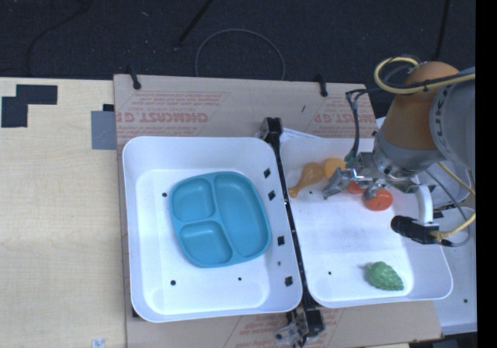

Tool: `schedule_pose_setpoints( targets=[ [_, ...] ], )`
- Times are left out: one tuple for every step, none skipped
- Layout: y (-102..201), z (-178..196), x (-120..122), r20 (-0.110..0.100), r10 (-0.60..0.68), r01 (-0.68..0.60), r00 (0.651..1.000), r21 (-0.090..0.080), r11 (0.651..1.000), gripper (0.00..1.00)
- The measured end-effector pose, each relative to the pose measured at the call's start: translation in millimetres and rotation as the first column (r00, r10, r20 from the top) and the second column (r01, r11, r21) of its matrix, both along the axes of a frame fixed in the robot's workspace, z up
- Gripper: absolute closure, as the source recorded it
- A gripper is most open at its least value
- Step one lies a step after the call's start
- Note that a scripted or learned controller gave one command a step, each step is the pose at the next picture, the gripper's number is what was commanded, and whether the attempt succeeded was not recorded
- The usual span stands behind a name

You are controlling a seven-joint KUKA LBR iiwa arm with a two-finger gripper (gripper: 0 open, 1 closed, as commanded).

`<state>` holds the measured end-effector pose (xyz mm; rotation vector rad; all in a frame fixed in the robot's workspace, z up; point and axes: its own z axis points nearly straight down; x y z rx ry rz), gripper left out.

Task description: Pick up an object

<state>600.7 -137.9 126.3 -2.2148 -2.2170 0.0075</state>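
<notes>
Where the pale wooden worktop (54,207) carries two shallow white plastic bins, the left bin (147,276) holds a blue three-compartment plate (220,218). Above the right bin (342,261), the grey arm's claw (351,180) hangs, its opening impossible to judge, between a yellow-orange toy (312,175) and a red-orange round toy (379,199). A green lumpy toy (384,276) lies near the bin's front corner.

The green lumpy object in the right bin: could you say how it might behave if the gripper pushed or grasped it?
The green lumpy object looks bumpy and irregular, so it would probably slide or wobble rather than roll far. It lies near the right bin's front wall, which might stop it. Whether it is soft or stiff, I cannot tell.
</notes>
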Motion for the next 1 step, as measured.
schedule_pose_setpoints(
  targets=[
    [1.6,-41.1,-0.6,0.004,-0.001,0.001,1.0,-0.001,1.0,0.0]
  ],
)
